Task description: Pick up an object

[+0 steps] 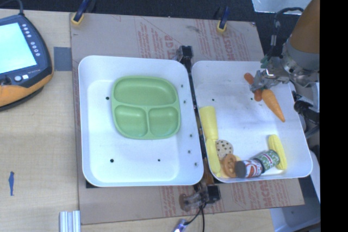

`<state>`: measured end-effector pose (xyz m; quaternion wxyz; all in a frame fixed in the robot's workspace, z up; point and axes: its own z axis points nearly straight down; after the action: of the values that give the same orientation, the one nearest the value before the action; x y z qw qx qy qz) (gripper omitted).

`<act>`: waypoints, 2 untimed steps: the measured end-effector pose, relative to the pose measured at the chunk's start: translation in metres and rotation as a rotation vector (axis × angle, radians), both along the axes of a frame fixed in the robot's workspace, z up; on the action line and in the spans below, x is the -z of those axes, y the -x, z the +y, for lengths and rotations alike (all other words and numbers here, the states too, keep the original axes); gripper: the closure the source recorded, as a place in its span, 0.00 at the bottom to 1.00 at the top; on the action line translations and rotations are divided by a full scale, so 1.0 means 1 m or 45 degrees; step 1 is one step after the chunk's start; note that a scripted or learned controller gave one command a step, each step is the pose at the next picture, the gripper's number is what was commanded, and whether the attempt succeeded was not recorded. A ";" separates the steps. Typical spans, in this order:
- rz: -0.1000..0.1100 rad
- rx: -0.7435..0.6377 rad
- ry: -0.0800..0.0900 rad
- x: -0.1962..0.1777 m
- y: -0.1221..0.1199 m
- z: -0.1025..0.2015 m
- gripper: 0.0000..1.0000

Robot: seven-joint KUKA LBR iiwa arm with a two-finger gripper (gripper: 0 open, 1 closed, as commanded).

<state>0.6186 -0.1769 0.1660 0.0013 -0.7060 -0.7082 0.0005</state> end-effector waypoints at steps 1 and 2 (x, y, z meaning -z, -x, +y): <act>0.002 -0.001 0.002 0.013 0.032 -0.019 1.00; 0.001 -0.002 0.002 0.024 -0.005 -0.001 1.00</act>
<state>0.6231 -0.1778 0.1422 0.0011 -0.7053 -0.7089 0.0012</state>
